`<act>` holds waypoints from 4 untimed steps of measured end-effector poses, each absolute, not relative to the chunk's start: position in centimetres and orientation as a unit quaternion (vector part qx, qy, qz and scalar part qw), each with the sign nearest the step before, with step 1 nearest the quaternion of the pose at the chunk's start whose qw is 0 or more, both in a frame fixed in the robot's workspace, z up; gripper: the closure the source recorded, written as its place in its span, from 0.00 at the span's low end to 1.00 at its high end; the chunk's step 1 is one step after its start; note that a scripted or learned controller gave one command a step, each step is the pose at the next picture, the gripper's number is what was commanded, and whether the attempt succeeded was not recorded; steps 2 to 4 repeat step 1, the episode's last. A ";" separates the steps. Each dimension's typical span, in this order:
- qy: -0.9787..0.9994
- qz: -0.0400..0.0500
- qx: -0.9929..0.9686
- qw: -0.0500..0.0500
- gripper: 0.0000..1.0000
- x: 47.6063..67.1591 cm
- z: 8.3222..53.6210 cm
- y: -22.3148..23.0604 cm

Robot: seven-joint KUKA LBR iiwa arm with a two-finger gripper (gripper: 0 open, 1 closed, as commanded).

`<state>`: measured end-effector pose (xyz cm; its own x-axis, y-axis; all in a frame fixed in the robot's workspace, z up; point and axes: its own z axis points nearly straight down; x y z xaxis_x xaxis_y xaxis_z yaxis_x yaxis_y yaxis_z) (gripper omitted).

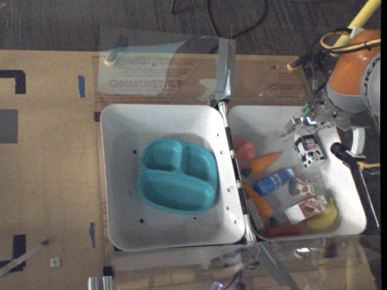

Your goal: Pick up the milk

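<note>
The milk [309, 149] is a small white carton with black cow patches, standing slightly tilted in the upper right part of the right bin [354, 189]. My gripper [306, 124] hangs directly over the carton's far end, at the tip of the grey arm with its orange band [351, 71]. The carton's top edge sits right against the gripper's metal parts, and I cannot tell whether it is gripped or merely touched.
The right bin also holds a carrot [265, 161], a blue bottle [273, 182], two red-and-white juice cartons [307, 209], a banana [325, 217], a red item [244, 149] and an orange one [260, 203]. A teal divided plate [178, 176] lies in the left bin [115, 162].
</note>
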<state>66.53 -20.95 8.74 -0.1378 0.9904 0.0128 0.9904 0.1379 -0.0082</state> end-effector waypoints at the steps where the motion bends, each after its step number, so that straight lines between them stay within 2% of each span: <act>1: -0.755 -0.001 -0.655 -0.003 1.00 66.8 9.9 -21.1; 4: -0.755 -0.001 -0.655 -0.003 1.00 66.8 9.9 -21.1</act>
